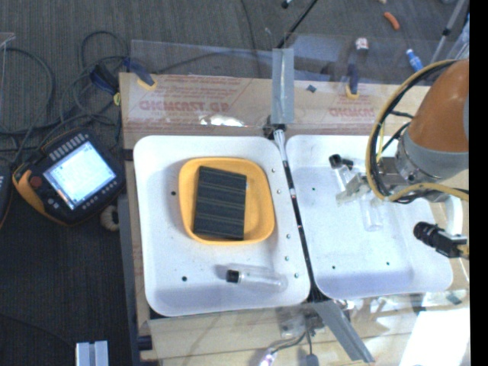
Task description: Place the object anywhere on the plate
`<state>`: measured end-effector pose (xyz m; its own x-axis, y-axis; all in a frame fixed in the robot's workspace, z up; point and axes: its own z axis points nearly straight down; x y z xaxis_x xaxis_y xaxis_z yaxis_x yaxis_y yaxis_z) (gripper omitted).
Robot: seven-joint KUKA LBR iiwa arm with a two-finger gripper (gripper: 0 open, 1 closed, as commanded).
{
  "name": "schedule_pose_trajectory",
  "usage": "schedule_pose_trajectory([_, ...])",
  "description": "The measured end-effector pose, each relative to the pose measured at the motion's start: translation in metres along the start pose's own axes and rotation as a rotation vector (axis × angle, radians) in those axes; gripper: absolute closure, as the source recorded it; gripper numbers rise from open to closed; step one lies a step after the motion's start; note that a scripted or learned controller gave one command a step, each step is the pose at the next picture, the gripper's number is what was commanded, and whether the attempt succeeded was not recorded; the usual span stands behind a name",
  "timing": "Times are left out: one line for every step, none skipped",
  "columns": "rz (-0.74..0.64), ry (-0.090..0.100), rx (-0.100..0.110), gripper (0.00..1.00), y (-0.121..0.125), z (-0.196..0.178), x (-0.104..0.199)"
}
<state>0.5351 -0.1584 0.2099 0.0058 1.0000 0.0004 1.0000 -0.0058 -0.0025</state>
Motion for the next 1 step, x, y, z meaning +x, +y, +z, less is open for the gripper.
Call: schedule_pose_trajectory([0.0,0.0,0.0,0.0,0.0001,-0.0002,-0.0001])
